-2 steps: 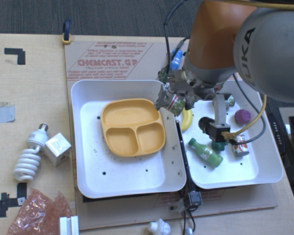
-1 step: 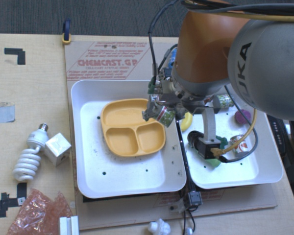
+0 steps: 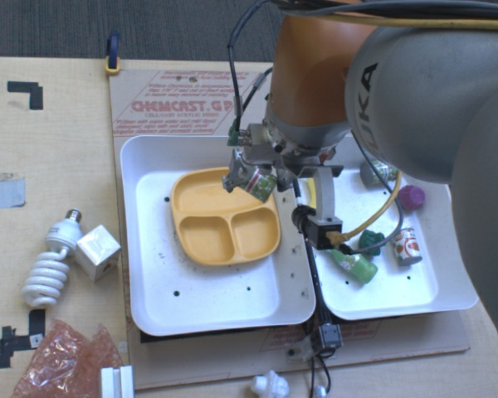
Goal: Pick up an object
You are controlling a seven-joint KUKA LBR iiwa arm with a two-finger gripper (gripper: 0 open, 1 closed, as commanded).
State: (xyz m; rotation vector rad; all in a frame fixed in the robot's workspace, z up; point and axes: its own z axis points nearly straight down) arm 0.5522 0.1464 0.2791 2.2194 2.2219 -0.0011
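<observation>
In the camera view, the gripper (image 3: 251,177) is seen over the left bin (image 3: 141,247), at about the 1 o'clock edge of a yellow divided plate (image 3: 224,222) that lies in the middle of that bin. A small green-labelled can (image 3: 262,186) is clamped between the fingers, tilted and raised above the plate's rim; the jaws are closed on it. The grey arm (image 3: 423,81), with its orange band (image 3: 315,65), is seen coming in from 2 o'clock and covers the upper part of the right bin (image 3: 423,293).

In the right bin, a purple ball (image 3: 412,196) is seen at 3 o'clock from the gripper. A red-and-white can (image 3: 407,247) lies just below the ball, at 6 o'clock from it. A green bottle (image 3: 357,266) lies on its side at 8 o'clock from that can, and a dark green piece (image 3: 371,240) is touching or just beside the bottle. A black block (image 3: 322,230) on a yellow cable hangs over the seam between the bins.

Outside the bins, at 9 o'clock from the plate, a spiral light bulb (image 3: 50,265) lies touching a white cube (image 3: 98,249). A crinkled pink bag (image 3: 62,361) is seen at 7 o'clock. Printed cardboard (image 3: 183,98) lies under the bins.
</observation>
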